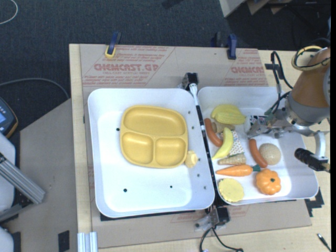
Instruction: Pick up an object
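Observation:
The right bin (304, 185) holds several toy foods. A yellow corn-like piece (228, 114) lies at its back, with an orange-red sausage (212, 132) and a banana (226, 143) beside it. Toward the front lie a carrot (234, 170), a second sausage (254, 152), a beige ball (270, 153), an orange pumpkin (268, 182) and a yellow round slice (231, 189). My gripper (264, 125) reaches in from the right and hangs low over the bin's back right part, just above the second sausage and the beige ball. Nothing shows between its tips.
The left bin (105, 182) bears a yellow divided plate (155, 136), with a small yellow piece (191, 159) at the plate's right edge. A black divider (202, 140) runs between the bins. Two clamps (111, 46) grip the bench's far edge.

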Motion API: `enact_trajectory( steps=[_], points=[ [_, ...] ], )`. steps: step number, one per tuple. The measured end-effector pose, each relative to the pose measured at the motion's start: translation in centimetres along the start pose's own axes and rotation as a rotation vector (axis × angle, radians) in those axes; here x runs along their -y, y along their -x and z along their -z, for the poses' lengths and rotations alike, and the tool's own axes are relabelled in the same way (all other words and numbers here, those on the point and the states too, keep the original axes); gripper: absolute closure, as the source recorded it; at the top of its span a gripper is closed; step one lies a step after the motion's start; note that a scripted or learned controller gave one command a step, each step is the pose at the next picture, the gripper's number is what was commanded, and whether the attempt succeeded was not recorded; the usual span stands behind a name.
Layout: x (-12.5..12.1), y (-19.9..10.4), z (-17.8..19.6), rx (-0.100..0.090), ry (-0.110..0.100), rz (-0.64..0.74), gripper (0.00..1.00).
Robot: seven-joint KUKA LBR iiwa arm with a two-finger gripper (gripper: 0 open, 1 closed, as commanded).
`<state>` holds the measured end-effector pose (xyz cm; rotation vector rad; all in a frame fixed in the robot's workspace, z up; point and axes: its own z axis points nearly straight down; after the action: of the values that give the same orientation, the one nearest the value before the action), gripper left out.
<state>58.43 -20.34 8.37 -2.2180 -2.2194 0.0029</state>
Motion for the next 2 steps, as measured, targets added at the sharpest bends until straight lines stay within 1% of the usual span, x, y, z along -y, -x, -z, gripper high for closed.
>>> enact_trajectory(
  steps=[1, 2],
  points=[
    [-0.1, 0.0, 1.2, 0.001, 0.004, 0.000, 1.00],
    [-0.1, -0.5, 5.7, 0.004, 0.010, 0.001, 1.00]
  ],
)
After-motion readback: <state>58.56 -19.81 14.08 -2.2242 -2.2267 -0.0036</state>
